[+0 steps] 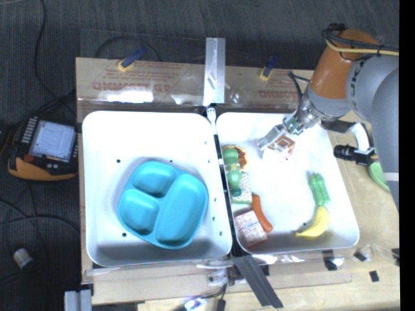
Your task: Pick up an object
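Over the right bin's (337, 173) upper part, the gripper (277, 139) hangs with a small white-and-red object (285, 147) touching its tip; whether the fingers clamp it, I cannot tell. Banana (314, 224) and green vegetable (318, 188) lie well apart, below and right.

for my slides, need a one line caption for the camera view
Gripper poised over toy food in the right bin; blue divided tray in the left bin.

We count two white bins (97, 173), one blue divided plate (163, 203), one banana (314, 224), one green vegetable (318, 188), one orange carrot-like piece (260, 214), two small packaged items (249, 227), and two blue clips (130, 59).
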You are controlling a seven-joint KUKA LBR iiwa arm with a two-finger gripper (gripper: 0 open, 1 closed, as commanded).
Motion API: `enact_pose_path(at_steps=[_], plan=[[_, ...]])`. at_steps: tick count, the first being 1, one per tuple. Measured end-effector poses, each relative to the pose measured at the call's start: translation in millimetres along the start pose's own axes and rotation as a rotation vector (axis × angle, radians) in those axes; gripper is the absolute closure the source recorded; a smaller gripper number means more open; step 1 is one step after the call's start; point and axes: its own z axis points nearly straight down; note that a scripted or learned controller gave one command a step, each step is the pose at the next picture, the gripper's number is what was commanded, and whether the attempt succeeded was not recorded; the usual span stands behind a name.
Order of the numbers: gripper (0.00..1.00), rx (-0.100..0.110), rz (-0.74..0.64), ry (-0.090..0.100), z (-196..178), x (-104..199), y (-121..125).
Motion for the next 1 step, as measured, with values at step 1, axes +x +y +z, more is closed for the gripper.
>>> enact_pose_path(at_steps=[1], plan=[[1.0,-0.006,-0.002,-0.013,-4.7,-1.1,0.3]])
